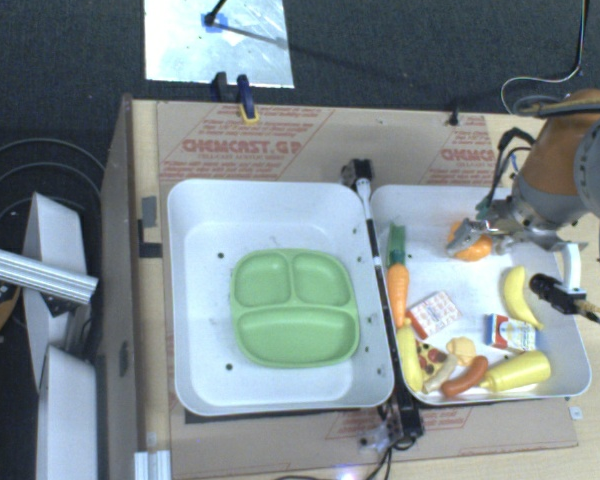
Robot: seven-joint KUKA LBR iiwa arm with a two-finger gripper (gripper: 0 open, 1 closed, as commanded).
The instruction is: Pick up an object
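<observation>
**A:** What does the bench look like?

**B:** A brown cardboard sheet [310, 133] with red printing covers the bench top, and two shallow white bins sit on it side by side. The left bin [195, 268] holds a green divided plate [294, 306], lying flat near its middle. The right bin [570, 368] carries the toy food.

**A:** And around the bench?

**B:** Dark carpet [60, 58] lies beyond it. A shiny silver sheet [218, 28] is on the floor at the top, and two small clamps [233, 90] grip the cardboard's far edge. On the left stand white panels and a metal bar [38, 273], with black cables looping across the floor.

**A:** Where is the arm?

**B:** It reaches in from the right, and the gripper [472, 236] is low over the far part of the right bin, right at an orange piece [474, 251]. They overlap from this angle, but I cannot tell whether the fingers are apart or clamped on it.

**A:** What else is in that bin?

**B:** A carrot [397, 290] lies along the left wall, a banana [519, 295] near the right wall, a red and white packet [436, 313] between them, and a sausage [465, 377] beside a yellow bottle [518, 370] at the near edge.
</observation>
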